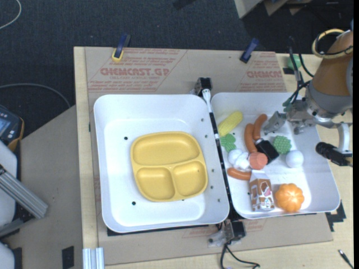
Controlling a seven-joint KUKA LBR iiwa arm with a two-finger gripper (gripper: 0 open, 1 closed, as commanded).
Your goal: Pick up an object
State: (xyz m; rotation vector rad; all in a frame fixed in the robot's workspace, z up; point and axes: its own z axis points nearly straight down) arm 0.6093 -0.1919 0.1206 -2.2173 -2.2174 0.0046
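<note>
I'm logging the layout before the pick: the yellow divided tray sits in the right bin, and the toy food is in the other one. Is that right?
Not quite. The camera view shows the yellow divided tray in the left bin; the toy food, such as the corn and the orange pumpkin, lies in the right bin.

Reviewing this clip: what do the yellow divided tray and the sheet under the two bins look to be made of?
The yellow tray looks like moulded plastic with a smooth, slightly glossy finish: even colour, rounded compartment edges and soft highlights. The sheet under the bins looks like brown protective paper or cardboard, matte, with red lettering printed across it; which of the two cannot be told.
</note>
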